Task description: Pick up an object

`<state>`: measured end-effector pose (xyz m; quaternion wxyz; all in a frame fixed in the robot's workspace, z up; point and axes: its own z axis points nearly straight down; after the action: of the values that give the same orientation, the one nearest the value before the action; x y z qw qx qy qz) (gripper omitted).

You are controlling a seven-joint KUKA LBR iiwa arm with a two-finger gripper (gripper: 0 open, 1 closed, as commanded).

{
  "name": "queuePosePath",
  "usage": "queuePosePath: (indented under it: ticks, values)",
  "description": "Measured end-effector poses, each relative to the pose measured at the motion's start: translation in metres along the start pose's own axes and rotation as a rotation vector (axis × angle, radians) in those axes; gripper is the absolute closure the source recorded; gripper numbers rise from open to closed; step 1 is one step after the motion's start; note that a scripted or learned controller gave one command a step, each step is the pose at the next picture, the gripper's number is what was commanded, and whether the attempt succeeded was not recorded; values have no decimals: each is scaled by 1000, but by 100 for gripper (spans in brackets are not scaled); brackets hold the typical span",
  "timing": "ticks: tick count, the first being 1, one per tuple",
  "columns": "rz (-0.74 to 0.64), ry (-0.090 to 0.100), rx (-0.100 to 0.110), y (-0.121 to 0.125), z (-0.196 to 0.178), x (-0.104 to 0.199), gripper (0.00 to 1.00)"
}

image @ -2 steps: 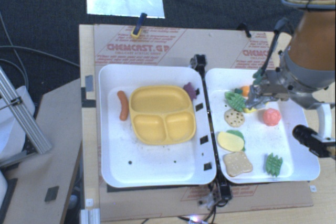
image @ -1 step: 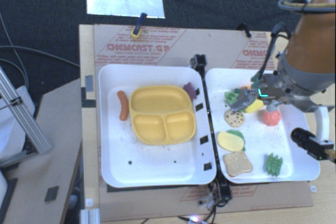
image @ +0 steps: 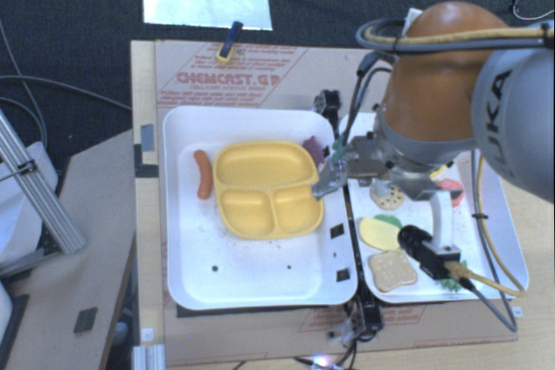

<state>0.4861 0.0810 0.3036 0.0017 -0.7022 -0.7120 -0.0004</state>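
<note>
Item: gripper (image: 327, 184), at the right edge of the yellow tray (image: 263, 189); you cannot tell its opening or any hold. Sausage (image: 203, 173) lies left of the tray. Risk: you snag the tray rim, dragging it instead of lifting anything.

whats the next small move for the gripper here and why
Probably a short retreat up and right. The gripper sits at the right rim of the yellow divided plate in the left bin, with nothing visible between its fingers, so backing off would let it line up on an object again.
</note>
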Motion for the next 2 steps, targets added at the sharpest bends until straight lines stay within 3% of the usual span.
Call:
queuePosePath:
  ticks: [1,2]
  values:
    - [6,2,-18,2,-126,17,0]
    - [2,-1,-2,1,-105,93,0]
